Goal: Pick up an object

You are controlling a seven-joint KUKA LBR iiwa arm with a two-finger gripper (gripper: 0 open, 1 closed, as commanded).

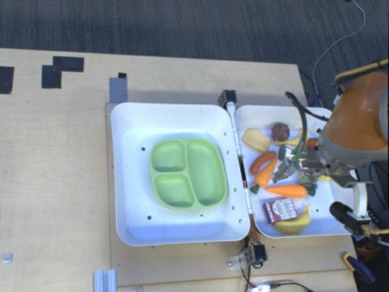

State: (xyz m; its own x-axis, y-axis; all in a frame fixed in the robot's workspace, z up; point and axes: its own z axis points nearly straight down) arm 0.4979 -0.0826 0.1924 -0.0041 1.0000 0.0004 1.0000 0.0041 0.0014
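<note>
Claw [284, 166], fingers apart, hovers just above the carrot [287, 191], beside the sausage [262, 161].

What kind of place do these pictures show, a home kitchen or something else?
Probably a robotics lab, not a kitchen. A robot arm reaches over two white bins on a wooden bench; the food, like the carrot, looks like toys, and cables lie loose.
</note>
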